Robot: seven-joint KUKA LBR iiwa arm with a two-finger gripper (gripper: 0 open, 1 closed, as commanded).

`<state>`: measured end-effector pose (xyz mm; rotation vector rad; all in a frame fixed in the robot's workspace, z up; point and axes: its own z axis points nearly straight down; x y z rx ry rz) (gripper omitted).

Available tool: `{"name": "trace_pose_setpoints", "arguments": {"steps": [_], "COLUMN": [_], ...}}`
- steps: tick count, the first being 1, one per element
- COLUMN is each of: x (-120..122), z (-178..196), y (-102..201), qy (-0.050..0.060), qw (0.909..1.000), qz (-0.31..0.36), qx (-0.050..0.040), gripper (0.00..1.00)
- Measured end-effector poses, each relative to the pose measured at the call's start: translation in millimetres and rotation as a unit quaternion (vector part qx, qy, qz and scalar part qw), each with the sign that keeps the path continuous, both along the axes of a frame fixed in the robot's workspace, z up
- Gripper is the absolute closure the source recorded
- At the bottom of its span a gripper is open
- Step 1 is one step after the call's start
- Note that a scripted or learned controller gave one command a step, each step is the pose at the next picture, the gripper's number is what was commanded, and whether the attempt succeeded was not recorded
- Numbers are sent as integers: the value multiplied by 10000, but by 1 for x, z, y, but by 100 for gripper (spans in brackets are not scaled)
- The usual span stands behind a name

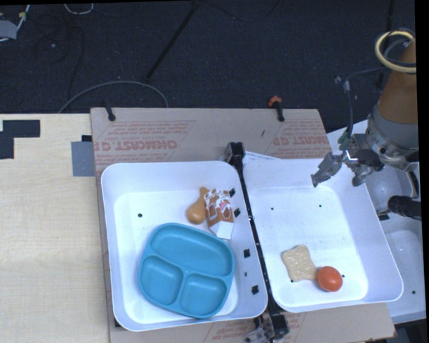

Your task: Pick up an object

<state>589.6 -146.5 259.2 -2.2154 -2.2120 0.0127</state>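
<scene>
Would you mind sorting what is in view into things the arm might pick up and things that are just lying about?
Candidates for picking:
- blue tray
- orange toy
- printed packet
- tan slice
- red ball

Just lying about:
- cardboard sheet
- cables
- bench clamp

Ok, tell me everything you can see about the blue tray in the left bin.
The blue tray is a rounded, plastic-looking plate with three compartments: one long, two smaller. It lies flat, right side up and slightly turned, in the near part of the left bin. Its far right corner seems to touch or overlap a white card.
</scene>
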Motion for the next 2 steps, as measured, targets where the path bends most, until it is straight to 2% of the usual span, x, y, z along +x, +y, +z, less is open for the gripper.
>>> {"name": "trace_pose_setpoints", "arguments": {"steps": [1, 2], "x": [2, 0], "z": [7, -56], "y": [0, -5], "qy": [-63, -24], "qw": [10000, 10000], "qz": [8, 4], "qx": [-12, -2], "gripper": [0, 0]}}
